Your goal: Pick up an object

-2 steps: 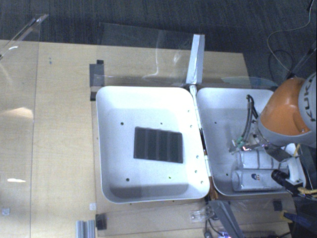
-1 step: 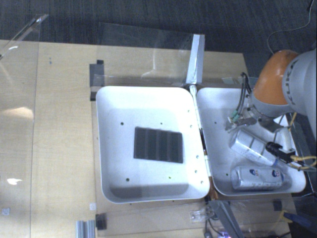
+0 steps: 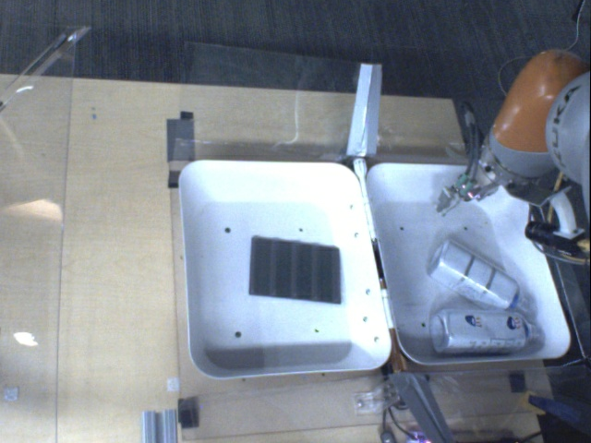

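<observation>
Hand point(image 3: 459, 195) over right bin's point(image 3: 406, 247) far side, grip state unclear; two clear bottles point(image 3: 473, 275) point(image 3: 482, 331) nearer the camera, apart from hand

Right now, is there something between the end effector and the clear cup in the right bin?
Nothing visible stands between them. The end effector is over the upper part of the right bin, and only bare white floor separates it from the clear cup. The silver can lies beyond the cup.

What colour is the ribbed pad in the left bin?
Dark grey to black, with lengthwise ridges; the pad shows in the camera view.
</observation>
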